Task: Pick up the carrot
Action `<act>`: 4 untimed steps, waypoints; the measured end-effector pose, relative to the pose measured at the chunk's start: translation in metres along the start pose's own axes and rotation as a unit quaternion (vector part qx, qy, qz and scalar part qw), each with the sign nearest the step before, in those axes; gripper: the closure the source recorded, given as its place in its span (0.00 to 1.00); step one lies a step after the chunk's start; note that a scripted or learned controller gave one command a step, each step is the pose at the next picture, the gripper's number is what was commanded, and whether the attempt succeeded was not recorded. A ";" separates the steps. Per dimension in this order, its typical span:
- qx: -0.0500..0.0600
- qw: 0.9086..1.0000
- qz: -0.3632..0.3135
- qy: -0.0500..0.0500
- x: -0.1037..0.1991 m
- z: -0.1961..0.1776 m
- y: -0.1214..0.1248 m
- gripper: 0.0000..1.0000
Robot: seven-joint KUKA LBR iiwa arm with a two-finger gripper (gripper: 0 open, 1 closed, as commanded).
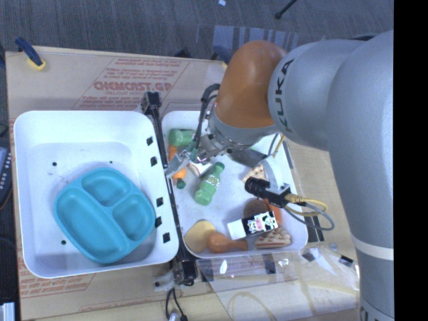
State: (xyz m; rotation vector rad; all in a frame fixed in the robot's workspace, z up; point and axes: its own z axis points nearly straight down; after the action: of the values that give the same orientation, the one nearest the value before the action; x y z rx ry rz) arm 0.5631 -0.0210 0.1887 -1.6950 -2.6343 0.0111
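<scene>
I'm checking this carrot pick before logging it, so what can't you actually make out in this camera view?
- Gripper: finger state hidden under the arm's wrist, camera view.
- Carrot: just a small orange piece shows at the right bin wall; grip unclear.
- Green item: partly covered by the wrist.

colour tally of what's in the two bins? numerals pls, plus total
Blue: 1, blue plastic divided tray, left bin
Green: 2, green plastic bottle, green block
Orange: 1, small orange carrot, beside the gripper
Tan/brown: 3, tan wooden spoon, waffle-pattern wedge, beige slice
Black-and-white: 1, printed card
Total: 8
</scene>
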 end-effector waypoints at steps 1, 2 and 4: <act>-0.002 1.000 0.000 -0.002 -0.001 -0.002 0.001 0.00; -0.002 1.000 0.000 -0.002 -0.001 -0.002 0.001 0.00; -0.004 0.992 0.126 -0.002 -0.100 0.095 0.025 0.00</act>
State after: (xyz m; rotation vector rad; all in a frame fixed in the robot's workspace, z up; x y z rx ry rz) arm 0.6265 -0.1021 0.0926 -2.0192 -2.4056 0.0065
